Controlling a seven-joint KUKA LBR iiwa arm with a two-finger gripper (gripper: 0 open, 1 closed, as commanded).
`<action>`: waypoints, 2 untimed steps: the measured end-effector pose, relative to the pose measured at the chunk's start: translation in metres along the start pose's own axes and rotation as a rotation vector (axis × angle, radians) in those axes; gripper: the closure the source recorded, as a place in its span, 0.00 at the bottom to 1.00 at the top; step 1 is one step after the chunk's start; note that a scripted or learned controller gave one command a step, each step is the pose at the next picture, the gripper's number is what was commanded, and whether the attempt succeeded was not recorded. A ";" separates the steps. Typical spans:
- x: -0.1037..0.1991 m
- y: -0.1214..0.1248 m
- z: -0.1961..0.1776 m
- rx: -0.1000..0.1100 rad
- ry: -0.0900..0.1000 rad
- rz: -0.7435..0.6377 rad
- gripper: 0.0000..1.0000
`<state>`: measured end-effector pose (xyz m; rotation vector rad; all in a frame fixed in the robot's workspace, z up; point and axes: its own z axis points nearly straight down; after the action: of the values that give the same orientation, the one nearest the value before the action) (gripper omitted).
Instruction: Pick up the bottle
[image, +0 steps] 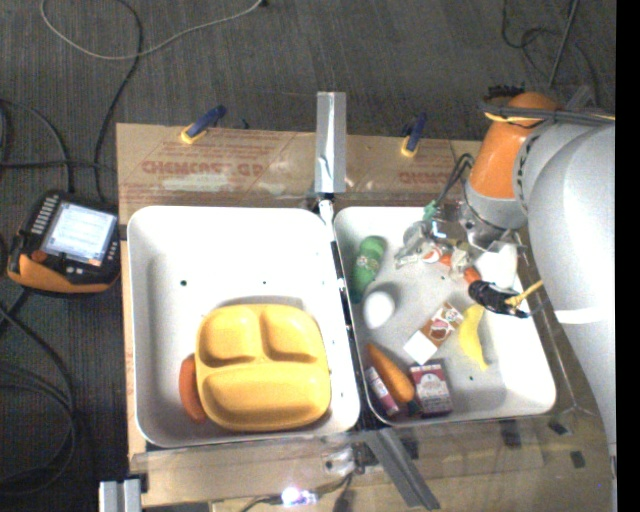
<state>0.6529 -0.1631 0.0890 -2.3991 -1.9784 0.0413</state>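
Green bottle (369, 262) found lying in the right bin (520, 385), at its far left, just beside the dividing wall. Hand (428, 240) observed low over the bin's far side, right of the bottle; finger state could not be determined. Yellow divided tray (263, 366) noted in left bin (160, 300).

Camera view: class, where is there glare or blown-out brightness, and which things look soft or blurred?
Camera view: the arm's pale casing is blown out; the white egg-like thing glares, edges lost against the right bin; the gripper looks soft; the green bottle is dim.
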 end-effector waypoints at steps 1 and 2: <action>0.051 -0.004 0.003 -0.005 -0.022 0.117 0.00; 0.056 -0.052 0.002 -0.052 -0.013 -0.359 0.00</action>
<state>0.6120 -0.0983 0.0893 -2.0355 -2.4089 -0.0038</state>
